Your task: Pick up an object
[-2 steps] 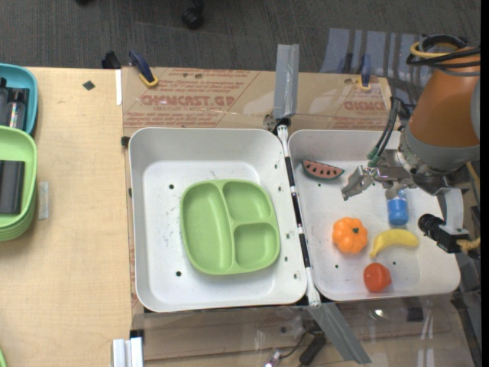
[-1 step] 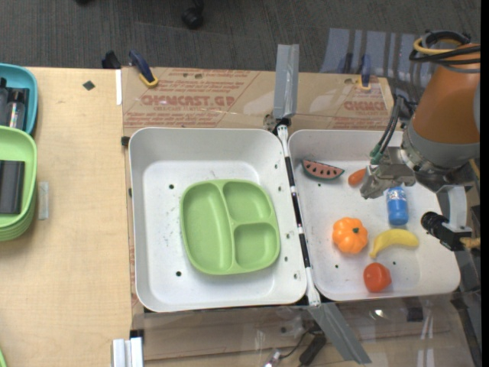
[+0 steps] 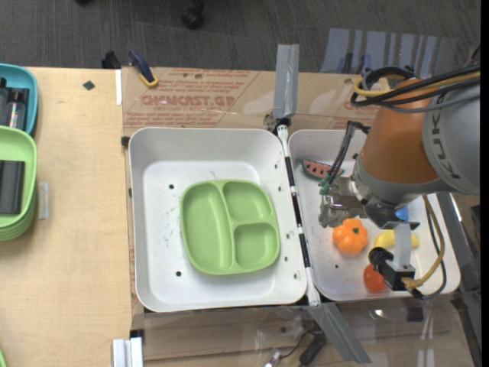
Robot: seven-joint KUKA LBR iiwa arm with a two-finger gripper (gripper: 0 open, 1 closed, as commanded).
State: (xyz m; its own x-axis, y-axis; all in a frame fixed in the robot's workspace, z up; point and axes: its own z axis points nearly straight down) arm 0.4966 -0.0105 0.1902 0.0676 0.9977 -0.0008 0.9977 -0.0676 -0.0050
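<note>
Sitting far left on the counter [image 3: 69, 281]: stacked teal and green trays [image 3: 17, 167], well apart from the action. Next over, left bin [image 3: 145, 228] holding only a green divided plate [image 3: 231, 225], lying flat near the middle. Moving right, right bin [image 3: 325, 277] carrying the candidates: a watermelon-slice toy [image 3: 315, 167] near the back-left corner, an orange pumpkin-like toy [image 3: 350, 238] toward the centre, a yellow piece [image 3: 384, 240] just beside it, a red piece [image 3: 374, 279] near the front edge, something blue [image 3: 407, 214] partly hidden under the arm. Arm [image 3: 405, 147] hanging low over this bin from the right, gripper [image 3: 333, 203] sitting just behind and left of the orange toy, near it but contact not resolvable. Gripper state: cannot tell, wrist body blocking the view. Nothing visibly lifted, all objects looking like they're resting on the bin floor. Judging progress: approach probably done, grasp not confirmed, lift remaining. Likely target looking like the orange toy, though the watermelon slice being equally close on the other side.
</note>
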